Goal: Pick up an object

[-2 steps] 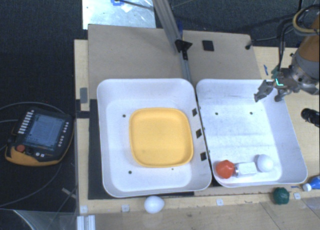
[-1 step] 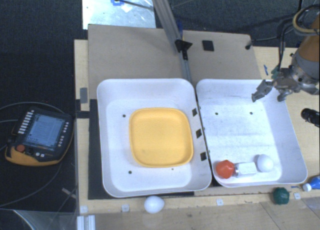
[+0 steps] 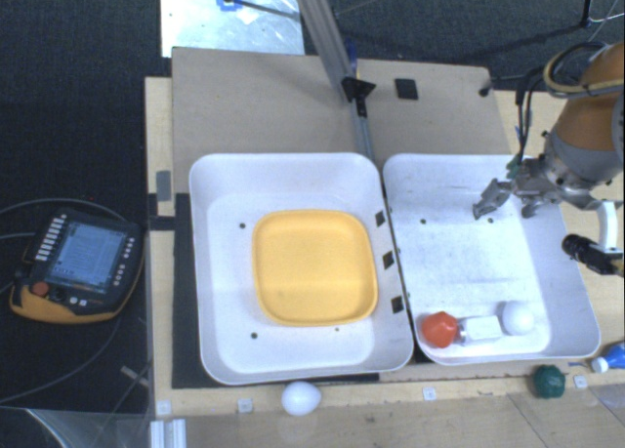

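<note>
**Gripper over the right bin, objects well away from it**

From my seat I see the arm [image 3: 586, 124] reaching in from the right, its orange band above the wrist. The gripper [image 3: 510, 198] hangs over the upper right part of the right bin [image 3: 459, 251], fingers spread apart with nothing between them. One finger points left toward the middle of the bin, the other sits closer to the bin's right wall.

The things I could pick lie along the near edge of that same bin, well apart from the gripper: a red ball [image 3: 439, 329] at the left corner, a small white block [image 3: 480, 328] just beside it, and a white ball [image 3: 518, 318] touching or nearly touching the block's right end.

The left bin [image 3: 220, 270] carries a square yellow plate [image 3: 314, 266], lying flat near its middle.

On the tabletop [image 3: 430, 119], outside the bins, a white egg-shaped object [image 3: 301, 397] rests just below the left bin's front rim, and a dark green ball [image 3: 548, 381] sits beyond the right bin's front corner. A control pendant [image 3: 76, 272] with a lit screen lies on the dark floor to the left.
</note>
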Controlling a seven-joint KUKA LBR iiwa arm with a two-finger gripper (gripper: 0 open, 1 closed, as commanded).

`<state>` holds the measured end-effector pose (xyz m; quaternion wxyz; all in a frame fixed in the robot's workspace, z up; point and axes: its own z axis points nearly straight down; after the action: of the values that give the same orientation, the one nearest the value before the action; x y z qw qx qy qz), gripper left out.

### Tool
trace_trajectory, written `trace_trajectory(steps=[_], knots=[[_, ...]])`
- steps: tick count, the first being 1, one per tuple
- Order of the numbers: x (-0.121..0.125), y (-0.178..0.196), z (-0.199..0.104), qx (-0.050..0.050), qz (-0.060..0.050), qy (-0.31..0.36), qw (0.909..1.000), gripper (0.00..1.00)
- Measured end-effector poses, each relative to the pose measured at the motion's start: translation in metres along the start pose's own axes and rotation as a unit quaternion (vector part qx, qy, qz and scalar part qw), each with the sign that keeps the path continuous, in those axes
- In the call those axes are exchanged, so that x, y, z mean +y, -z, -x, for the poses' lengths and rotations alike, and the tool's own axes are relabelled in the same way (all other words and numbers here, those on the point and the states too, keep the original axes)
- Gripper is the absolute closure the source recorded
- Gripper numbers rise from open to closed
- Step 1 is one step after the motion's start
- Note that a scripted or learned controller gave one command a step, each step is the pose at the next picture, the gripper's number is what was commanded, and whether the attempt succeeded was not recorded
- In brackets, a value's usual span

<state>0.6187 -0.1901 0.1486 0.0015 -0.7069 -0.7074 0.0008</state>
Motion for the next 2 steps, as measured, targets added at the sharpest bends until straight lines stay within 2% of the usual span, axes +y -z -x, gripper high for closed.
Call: trace_trajectory(steps=[1,2], knots=[[-0.001,-0.052,0.0,0.0,0.0,0.0,1.0,0.0],[0.001,-0.039,0.0,-0.001,0.003,0.0,1.0,1.0]])
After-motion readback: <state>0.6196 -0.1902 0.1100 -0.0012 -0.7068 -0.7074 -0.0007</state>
